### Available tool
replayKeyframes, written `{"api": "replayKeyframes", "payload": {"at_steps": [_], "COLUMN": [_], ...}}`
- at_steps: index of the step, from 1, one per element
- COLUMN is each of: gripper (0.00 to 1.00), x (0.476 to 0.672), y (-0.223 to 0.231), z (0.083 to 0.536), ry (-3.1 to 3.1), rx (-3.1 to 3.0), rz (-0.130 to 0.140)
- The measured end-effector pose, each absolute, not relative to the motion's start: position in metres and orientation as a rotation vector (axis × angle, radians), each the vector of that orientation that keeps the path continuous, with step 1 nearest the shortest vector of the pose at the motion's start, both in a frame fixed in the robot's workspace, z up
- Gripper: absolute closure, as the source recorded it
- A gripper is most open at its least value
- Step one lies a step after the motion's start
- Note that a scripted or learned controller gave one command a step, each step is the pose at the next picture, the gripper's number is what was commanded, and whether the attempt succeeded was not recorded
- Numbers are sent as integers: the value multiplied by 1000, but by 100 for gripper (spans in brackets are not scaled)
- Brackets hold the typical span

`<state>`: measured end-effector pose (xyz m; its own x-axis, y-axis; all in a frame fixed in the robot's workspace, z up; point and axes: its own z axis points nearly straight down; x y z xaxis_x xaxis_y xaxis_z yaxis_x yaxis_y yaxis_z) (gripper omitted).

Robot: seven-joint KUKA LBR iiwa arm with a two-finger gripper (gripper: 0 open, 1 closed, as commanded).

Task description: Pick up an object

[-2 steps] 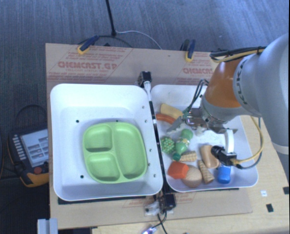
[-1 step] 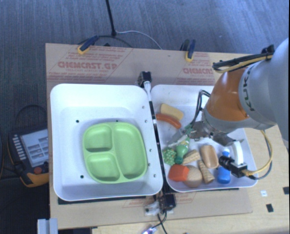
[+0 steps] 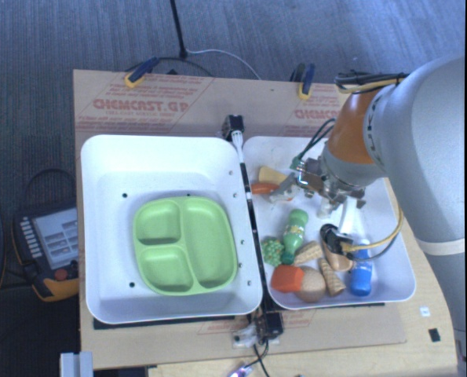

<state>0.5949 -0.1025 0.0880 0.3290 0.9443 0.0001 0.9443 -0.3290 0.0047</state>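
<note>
Gripper (image 3: pixel 325 197) low in right bin (image 3: pixel 281 151), its opening unclear, green bottle (image 3: pixel 296 226) just beside, blue block (image 3: pixel 361 278) nearby

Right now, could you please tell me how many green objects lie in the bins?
3: a divided plate in the left bin; a bottle-shaped toy and a knobbly piece in the right bin. The arm may hide more.

We find the pincer (image 3: pixel 325 188) over the right bin (image 3: pixel 398 281), a wedge (image 3: pixel 271 176) just to its left and a bottle (image 3: pixel 295 230) near it, toward the bin's front. Well to the pincer's left, a divided plate (image 3: pixel 184 244) lies in the left bin (image 3: pixel 100 179).
</note>
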Motion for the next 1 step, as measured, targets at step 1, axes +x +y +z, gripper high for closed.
{"api": "replayKeyframes", "payload": {"at_steps": [1], "gripper": [0], "x": [512], "y": [-101], "z": [89], "ry": [1776], "rx": [2580], "rz": [9]}}
